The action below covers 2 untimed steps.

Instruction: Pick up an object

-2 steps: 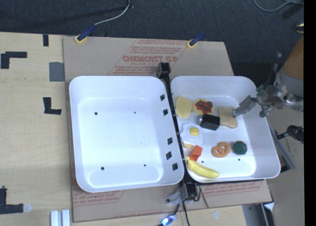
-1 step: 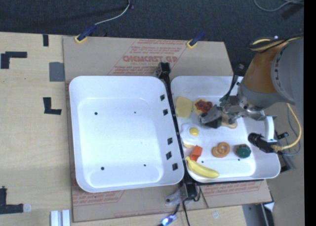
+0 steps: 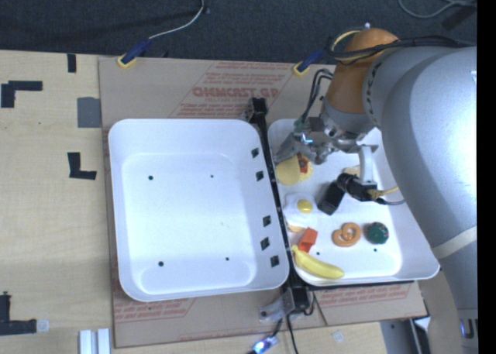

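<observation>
The end effector [image 3: 304, 151] hovers over a pale yellow rounded toy [image 3: 288, 172]; its opening cannot be told. The toy is judged light, smooth, best gripped across its middle.

Two shallow white plastic bins [image 3: 124, 143] side by side. Beside the left one, the right bin holds one yellow banana [image 3: 318, 266], one orange ring doughnut [image 3: 346, 235], one dark green ball [image 3: 377, 231], one red block [image 3: 308, 240].

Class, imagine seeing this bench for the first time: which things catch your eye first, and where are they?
The big grey arm with its orange band fills the right side, its gripper low over the right bin. That bin holds bright small things, a banana at its near edge. The left bin is a broad white expanse.
</observation>
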Each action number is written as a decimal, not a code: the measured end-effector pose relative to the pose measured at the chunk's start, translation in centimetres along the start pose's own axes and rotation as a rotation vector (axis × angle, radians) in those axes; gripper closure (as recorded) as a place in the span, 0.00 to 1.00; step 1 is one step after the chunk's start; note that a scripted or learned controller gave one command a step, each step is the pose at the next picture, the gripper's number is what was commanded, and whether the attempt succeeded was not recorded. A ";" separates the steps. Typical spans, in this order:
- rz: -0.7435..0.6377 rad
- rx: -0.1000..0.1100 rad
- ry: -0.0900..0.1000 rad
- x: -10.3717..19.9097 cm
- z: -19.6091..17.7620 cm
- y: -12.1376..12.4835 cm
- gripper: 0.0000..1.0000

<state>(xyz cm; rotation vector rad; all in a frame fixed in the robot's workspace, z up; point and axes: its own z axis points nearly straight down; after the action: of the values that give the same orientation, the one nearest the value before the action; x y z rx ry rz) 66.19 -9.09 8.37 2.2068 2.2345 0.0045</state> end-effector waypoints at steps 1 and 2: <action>0.004 -0.006 -0.003 -0.4 -1.4 0.1 1.00; 0.004 -0.003 -0.003 -0.4 -1.3 0.0 0.00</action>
<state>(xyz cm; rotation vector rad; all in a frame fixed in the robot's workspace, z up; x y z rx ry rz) 66.18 -9.51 9.64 2.2080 2.2270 0.0041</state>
